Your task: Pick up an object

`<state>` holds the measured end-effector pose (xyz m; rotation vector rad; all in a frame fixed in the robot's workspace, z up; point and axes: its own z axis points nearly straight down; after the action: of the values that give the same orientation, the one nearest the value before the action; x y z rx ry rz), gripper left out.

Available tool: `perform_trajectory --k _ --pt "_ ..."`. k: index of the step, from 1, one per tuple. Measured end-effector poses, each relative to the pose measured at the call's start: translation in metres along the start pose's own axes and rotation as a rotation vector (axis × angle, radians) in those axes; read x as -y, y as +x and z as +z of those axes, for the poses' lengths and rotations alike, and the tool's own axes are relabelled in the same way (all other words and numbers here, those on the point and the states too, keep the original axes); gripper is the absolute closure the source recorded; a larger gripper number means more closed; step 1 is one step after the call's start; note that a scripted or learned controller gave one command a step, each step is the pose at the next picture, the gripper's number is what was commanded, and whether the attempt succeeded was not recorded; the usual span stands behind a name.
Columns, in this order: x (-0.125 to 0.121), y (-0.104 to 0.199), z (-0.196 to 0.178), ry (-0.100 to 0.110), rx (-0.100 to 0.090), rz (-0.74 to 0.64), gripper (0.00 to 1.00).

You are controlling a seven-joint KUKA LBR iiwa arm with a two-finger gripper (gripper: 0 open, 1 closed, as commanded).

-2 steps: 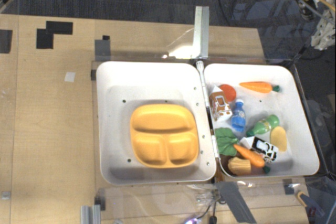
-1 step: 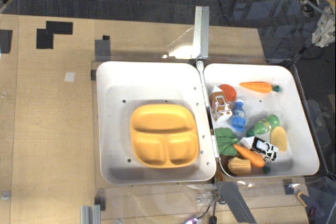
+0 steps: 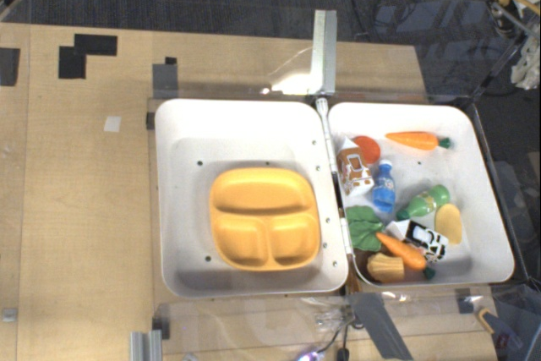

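Two bins sit side by side: the left bin (image 3: 169,207) carries a yellow divided tray (image 3: 265,216), the right bin (image 3: 482,182) a heap of toy food. We cannot tell the gripper's state. We judge the far carrot (image 3: 416,139) the best target, lying apart from the clutter; we should descend squarely across its width.

Two white bins: the left bin (image 3: 177,207) and the right bin (image 3: 482,190). One yellow divided tray (image 3: 264,216), in the left bin. In the right bin: two carrots, one (image 3: 416,140) at the far side and one (image 3: 401,248) at the near side; one blue bottle (image 3: 385,188); one green leafy piece (image 3: 363,226); one pale yellow piece (image 3: 449,223).
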<state>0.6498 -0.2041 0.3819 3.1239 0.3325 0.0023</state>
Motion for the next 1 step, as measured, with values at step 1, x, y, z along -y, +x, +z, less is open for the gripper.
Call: perform_trajectory --k 1 --pt "-0.0003 0.0051 0.0078 -0.001 -0.001 -0.002 1.00"
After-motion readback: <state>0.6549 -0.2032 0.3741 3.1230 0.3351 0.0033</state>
